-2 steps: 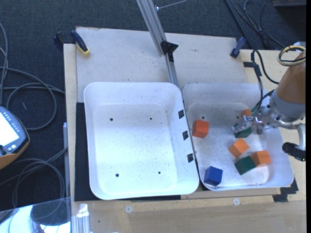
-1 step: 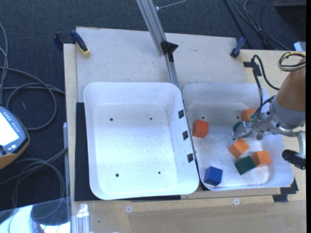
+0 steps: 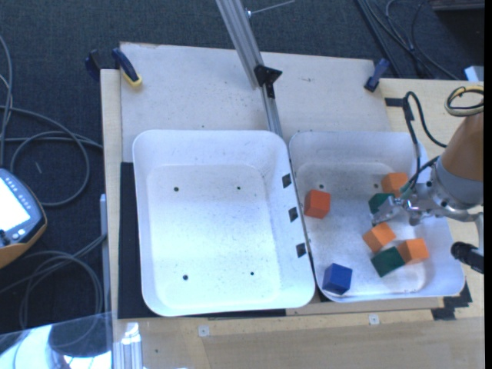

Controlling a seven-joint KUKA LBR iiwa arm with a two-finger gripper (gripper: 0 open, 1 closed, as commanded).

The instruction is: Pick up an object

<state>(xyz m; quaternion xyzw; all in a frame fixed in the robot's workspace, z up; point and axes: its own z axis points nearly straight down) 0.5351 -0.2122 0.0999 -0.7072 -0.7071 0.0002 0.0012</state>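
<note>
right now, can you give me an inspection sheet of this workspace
surface: pale wooden bench bearing two shallow white bins side by side, left bin and right bin
job's things: all in the right bin: red-orange cube, blue cube, green block, orange cube touching it, orange cube, orange cube, dark green piece
clutter: nothing seen
grippers: gripper over the right bin beside the dark green piece; open or shut cannot be told
cables: black cable running to the arm; grey cables on the floor at left
surroundings: dark carpet, metal pole, blue clamps on the bench's far corners
</note>
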